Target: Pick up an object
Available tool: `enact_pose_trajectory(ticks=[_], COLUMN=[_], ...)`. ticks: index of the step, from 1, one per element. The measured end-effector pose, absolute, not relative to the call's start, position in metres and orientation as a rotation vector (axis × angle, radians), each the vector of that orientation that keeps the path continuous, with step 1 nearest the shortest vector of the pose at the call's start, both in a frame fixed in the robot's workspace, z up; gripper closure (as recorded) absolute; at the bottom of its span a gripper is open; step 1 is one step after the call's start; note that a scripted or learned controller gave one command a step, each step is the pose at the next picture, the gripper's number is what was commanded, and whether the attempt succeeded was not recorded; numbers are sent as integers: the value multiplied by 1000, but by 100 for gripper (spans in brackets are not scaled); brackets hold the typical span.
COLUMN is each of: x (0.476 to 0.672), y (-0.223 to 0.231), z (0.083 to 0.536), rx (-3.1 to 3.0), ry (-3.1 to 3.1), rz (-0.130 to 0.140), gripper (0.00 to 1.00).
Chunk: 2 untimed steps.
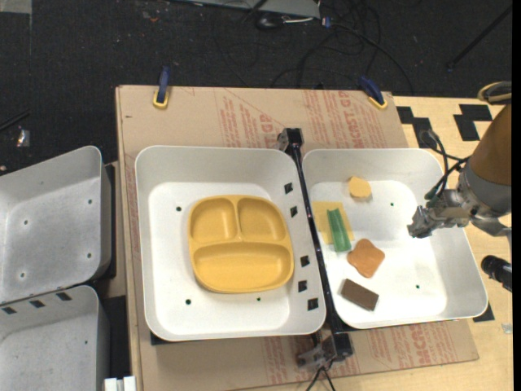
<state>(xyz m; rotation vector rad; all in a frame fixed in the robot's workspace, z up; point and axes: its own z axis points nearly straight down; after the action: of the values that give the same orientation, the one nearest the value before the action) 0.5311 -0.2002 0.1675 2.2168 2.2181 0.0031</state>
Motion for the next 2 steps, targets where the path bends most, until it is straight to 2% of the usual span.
enact_pose_trajectory(ticks=[2], x=[531], y=[-209], z=[265], rx=[2214], ry=[2220], rz=[4], gripper=[100])
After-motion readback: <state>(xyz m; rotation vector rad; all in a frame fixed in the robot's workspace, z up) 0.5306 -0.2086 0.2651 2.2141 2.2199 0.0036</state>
